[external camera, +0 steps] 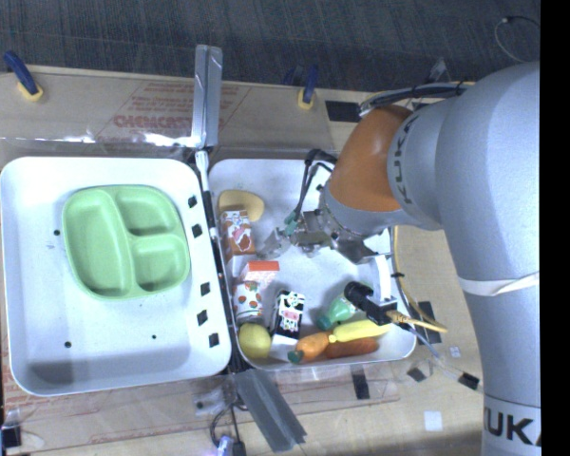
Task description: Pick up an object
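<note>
Cardboard-covered bench [104,112] carries both white bins. Nearest in the right bin [266,171] lie a carrot [334,347], a banana [359,331] and a lemon [254,340], with a small cow-print carton [288,313] just behind. Farther in, my gripper [283,238] hangs low beside a can [237,233]; whether my fingers are parted I cannot tell. Left bin [38,283] holds a green divided tray [125,240].

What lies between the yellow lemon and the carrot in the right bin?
In the camera view, a small black-and-white cow-pattern carton stands between the lemon and the carrot.
</note>
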`<act>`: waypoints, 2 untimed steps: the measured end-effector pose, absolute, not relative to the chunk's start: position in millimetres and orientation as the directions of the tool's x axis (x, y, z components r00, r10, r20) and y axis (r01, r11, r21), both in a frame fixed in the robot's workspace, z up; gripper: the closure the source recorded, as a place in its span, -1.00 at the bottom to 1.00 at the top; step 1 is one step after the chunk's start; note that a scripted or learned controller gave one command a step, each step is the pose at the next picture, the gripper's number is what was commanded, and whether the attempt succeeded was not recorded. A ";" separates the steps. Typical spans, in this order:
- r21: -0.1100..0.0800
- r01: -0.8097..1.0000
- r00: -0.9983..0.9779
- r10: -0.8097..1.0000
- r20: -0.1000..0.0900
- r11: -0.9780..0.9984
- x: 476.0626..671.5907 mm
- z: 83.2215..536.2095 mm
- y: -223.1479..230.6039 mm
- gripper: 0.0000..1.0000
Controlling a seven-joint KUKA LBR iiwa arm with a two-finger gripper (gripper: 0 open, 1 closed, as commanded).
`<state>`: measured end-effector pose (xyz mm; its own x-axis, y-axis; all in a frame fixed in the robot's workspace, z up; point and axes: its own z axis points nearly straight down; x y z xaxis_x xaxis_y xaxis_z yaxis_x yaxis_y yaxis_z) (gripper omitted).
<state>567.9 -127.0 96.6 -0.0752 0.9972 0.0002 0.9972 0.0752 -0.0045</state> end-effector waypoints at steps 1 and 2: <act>-0.002 1.000 0.002 1.000 -0.001 -0.002 633.8 92.0 -117.4 -1.00; 0.010 0.959 -0.284 0.959 -0.021 0.284 560.9 98.1 -105.1 -1.00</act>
<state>560.9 -105.1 98.1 -0.2840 0.9586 -0.0212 0.9587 0.2843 0.0096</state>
